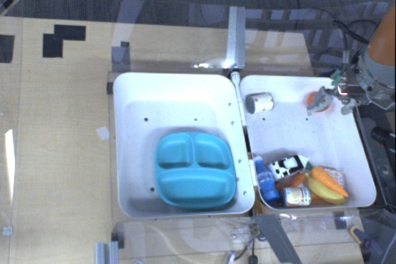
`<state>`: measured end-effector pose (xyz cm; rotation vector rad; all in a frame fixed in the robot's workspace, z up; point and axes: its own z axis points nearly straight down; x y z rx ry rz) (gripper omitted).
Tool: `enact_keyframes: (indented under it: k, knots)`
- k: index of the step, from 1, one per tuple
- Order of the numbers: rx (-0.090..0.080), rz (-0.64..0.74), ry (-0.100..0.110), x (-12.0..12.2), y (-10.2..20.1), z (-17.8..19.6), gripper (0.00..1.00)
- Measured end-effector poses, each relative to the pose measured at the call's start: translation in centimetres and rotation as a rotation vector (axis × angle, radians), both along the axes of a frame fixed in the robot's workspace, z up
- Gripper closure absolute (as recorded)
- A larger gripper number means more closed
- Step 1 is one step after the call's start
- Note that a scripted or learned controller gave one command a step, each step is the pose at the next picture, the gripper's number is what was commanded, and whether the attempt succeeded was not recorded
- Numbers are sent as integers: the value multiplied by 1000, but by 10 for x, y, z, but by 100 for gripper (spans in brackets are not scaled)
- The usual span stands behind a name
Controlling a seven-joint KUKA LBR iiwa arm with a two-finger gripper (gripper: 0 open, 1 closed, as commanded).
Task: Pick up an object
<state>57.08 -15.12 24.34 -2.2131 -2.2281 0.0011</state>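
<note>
Two white bins sit side by side on the bench as we look down: the left bin (130, 133) carries a blue divided plate (195, 170), and the right bin (365, 157) holds everything we might pick. Our gripper (323, 101) hangs over the right bin's far right corner, just at a small orange object (312, 97) that lies against the white floor there; whether the jaws are spread or pinching it, we cannot tell, since the grey metal and the orange patch blur together. We judge the pick as barely begun: nothing is visibly lifted clear of the bin. A small cylinder (260, 102) lies on its side near the far left corner, its long axis running left to right. Along the near edge a cluster remains untouched: a blue bottle (265, 181) pointing away from us, a black-and-white item (289, 165), a can (297, 196) on its side, a carrot (327, 180) and a banana (327, 193) slanting toward the near right corner.
</note>
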Motion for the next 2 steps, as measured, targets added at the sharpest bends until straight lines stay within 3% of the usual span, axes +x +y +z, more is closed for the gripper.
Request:
enact_keyframes:
  k: [1, 2]
  knots:
    - [1, -132, -2, 45, -45, -150, 0]
    - [1, -126, -3, 47, -43, -142, 100]
